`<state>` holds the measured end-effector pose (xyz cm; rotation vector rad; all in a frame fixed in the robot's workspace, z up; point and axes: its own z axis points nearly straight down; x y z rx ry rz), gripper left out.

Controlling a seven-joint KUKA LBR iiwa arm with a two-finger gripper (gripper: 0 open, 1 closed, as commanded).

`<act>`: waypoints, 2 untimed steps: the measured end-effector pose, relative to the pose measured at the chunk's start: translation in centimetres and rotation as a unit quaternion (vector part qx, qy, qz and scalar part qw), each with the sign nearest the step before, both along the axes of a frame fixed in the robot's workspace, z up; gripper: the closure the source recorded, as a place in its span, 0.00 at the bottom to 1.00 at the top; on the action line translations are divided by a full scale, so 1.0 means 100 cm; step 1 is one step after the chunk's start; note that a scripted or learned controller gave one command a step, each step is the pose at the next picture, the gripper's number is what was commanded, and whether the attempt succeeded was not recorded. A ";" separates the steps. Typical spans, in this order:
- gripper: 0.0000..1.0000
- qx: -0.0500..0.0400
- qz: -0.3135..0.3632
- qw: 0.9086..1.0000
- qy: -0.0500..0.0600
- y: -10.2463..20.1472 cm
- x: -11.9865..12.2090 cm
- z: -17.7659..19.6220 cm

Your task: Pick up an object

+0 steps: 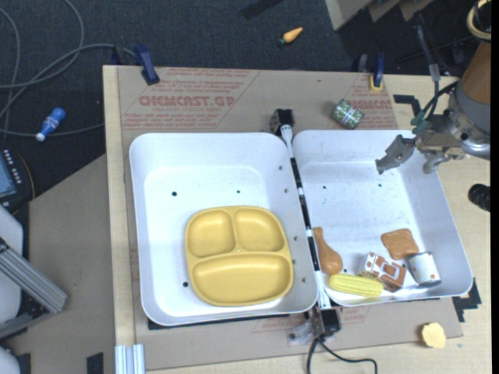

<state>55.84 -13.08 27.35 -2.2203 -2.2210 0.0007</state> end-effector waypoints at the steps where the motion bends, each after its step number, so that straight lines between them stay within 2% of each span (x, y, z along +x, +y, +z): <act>1: 0.00 0.000 -0.002 1.000 0.003 -0.043 -0.007 -0.081; 2: 0.00 0.001 -0.002 1.000 0.002 -0.082 -0.049 -0.194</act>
